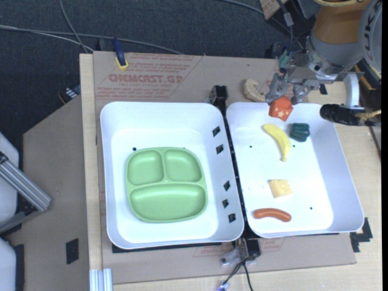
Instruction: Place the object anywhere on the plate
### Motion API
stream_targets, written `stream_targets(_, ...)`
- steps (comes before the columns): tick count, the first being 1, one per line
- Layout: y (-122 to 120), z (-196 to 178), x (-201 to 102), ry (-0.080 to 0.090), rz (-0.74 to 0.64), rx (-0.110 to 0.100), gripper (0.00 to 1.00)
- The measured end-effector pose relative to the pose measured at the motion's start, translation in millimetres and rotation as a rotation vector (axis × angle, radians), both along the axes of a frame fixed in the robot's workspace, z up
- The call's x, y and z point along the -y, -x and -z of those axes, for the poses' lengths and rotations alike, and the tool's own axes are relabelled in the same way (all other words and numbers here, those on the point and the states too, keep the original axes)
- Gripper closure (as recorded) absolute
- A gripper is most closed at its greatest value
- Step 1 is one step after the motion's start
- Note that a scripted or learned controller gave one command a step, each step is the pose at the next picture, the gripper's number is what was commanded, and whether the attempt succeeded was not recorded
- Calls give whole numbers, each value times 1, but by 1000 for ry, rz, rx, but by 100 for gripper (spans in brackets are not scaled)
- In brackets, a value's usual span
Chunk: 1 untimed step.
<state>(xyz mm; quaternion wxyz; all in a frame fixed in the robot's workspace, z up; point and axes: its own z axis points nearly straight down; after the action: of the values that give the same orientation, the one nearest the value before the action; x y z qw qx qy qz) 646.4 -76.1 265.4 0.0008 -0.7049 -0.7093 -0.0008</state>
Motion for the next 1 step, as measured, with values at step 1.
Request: stream_targets(1, -5, 1, -48, 2, 2, 0, 100)
